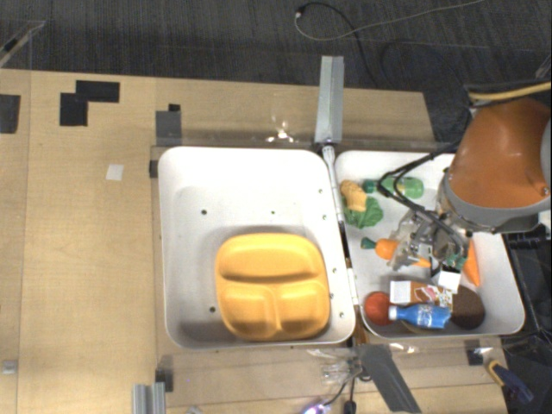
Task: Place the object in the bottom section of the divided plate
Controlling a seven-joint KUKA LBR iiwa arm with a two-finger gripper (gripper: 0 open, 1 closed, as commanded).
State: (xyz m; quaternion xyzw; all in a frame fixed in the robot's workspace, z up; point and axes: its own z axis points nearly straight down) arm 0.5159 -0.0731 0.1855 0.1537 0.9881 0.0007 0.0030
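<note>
Tan wood bench point(78, 257) w/ two white bins, dark carpet point(172, 15) behind, gripper point(424, 247) state can't tell.

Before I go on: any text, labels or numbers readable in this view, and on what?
No text can be read.
The blue bottle in the right bin has a white and red label: print too small and blurred.
The white tag beside it: no legible marks.
The yellow divided plate: no visible markings.
</note>
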